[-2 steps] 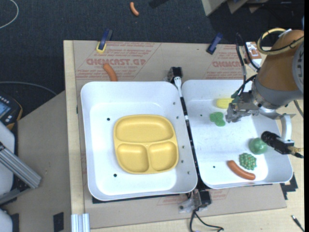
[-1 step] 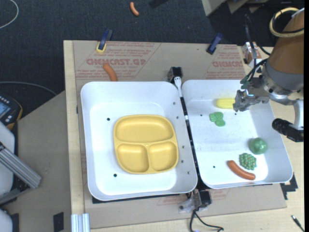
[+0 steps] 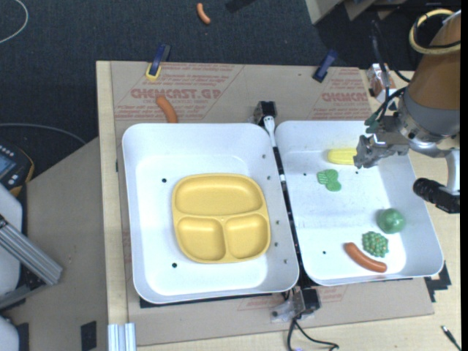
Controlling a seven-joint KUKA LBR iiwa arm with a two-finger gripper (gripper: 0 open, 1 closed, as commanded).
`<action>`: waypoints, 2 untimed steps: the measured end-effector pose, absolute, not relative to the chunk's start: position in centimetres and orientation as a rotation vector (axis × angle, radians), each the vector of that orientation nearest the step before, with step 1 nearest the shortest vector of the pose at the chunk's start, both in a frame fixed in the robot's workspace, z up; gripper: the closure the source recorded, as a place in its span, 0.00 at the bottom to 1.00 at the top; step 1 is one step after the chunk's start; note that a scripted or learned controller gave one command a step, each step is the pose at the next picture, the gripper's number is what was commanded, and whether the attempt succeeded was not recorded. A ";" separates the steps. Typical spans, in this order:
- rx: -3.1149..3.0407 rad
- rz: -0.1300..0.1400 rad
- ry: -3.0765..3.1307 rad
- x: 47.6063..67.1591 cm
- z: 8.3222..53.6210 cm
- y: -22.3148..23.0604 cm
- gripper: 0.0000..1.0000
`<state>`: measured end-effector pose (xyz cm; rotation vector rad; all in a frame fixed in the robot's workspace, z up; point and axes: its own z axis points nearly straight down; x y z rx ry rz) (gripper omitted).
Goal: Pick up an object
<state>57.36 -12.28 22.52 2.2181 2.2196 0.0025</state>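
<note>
- Yellow corn cob lies in right bin, far end, just beside gripper.
- Gripper grip state: cannot tell.
- Yellow divided plate sits in left bin.

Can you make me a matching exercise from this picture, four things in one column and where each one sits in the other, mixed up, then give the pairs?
Things:
1. yellow divided plate
2. corn cob
3. green ball
4. orange sausage

Places:
A. on the cardboard behind the left bin
B. in the right bin, just beside the gripper
C. in the middle of the left bin
D. in the right bin, near its right wall, above the broccoli

Pairs: 1-C, 2-B, 3-D, 4-A
</note>
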 end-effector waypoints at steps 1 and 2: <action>2.214 0.004 2.224 60.5 21.6 -8.7 1.00; 2.214 0.006 2.223 63.3 21.7 -4.4 1.00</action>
